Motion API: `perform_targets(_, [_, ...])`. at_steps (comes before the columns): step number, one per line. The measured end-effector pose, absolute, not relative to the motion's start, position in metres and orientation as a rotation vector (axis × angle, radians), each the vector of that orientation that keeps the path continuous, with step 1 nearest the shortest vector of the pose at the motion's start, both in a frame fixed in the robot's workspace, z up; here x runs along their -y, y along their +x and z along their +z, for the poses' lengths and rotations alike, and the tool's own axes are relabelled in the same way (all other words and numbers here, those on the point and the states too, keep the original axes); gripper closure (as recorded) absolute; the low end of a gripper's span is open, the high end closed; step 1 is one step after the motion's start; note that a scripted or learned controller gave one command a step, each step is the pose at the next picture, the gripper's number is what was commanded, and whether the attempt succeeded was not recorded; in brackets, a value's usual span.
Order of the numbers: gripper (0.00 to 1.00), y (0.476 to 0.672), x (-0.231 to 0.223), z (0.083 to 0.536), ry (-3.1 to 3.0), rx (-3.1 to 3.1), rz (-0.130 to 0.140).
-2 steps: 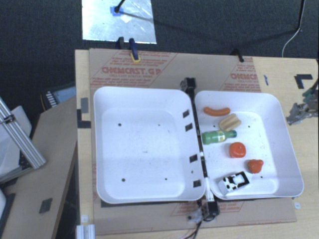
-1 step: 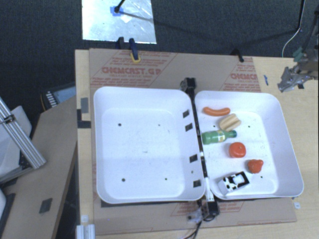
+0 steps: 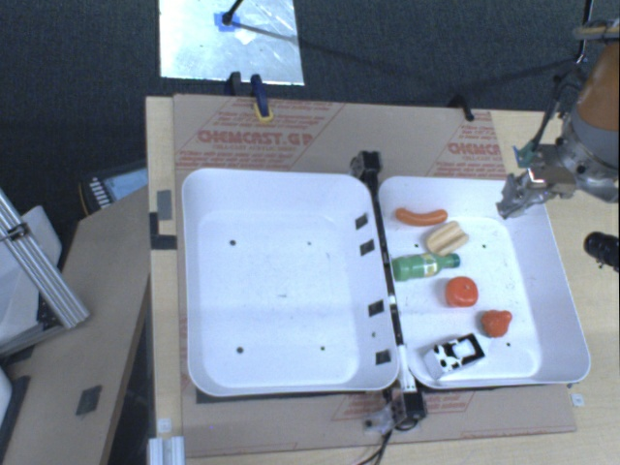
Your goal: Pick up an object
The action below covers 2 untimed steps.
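The right bin [image 3: 557,289] holds several small objects. An orange sausage [image 3: 421,216] lies near its far left corner, with a tan bread roll [image 3: 446,236] just below it. A green bottle [image 3: 424,265] lies on its side by the divider. Further forward sit a red tomato [image 3: 462,291], a small red-orange piece [image 3: 496,324] and a black-and-white toy [image 3: 457,354] at the front. My gripper [image 3: 513,201] hovers over the bin's far right corner, well right of the sausage, with nothing seen in it.
The left bin [image 3: 281,279] lies beside the right one, with black clips [image 3: 368,248] along the shared wall. A shiny sheet [image 3: 231,27] lies beyond the bench. An aluminium rail [image 3: 34,264] slants at the far left.
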State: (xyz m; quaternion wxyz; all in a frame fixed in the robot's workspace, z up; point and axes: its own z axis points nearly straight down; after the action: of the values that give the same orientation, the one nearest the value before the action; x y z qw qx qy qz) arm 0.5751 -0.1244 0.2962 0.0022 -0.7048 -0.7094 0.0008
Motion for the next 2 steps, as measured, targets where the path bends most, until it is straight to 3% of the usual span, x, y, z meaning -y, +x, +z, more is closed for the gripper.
perform_targets(1, [1.0,0.638,0.106,0.38,-2.219,2.236,-0.01])
perform_targets(2, [1.0,0.642,0.06,0.417,-2.216,2.233,-0.007])
